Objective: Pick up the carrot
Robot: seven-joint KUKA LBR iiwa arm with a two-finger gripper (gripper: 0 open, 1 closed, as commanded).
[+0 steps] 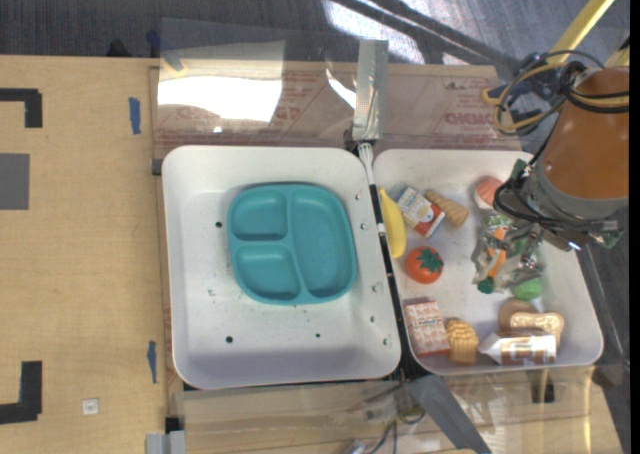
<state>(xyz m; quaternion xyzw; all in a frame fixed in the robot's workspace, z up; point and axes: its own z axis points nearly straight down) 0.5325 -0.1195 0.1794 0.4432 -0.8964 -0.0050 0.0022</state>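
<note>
Arm's orange band fills upper right; gripper [508, 254] down over carrot [489, 262] in right bin [590, 342]. Claw state unreadable; lift not done.

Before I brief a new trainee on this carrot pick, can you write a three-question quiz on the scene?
1. True or false: the teal plate lies in the left bin.
2. The gripper hangs over which bin? A left, B right.
3. Fill in: the tomato lies just right of the ____.

Key: 1 true. 2 B, the right bin, above the carrot. 3 banana.
</note>
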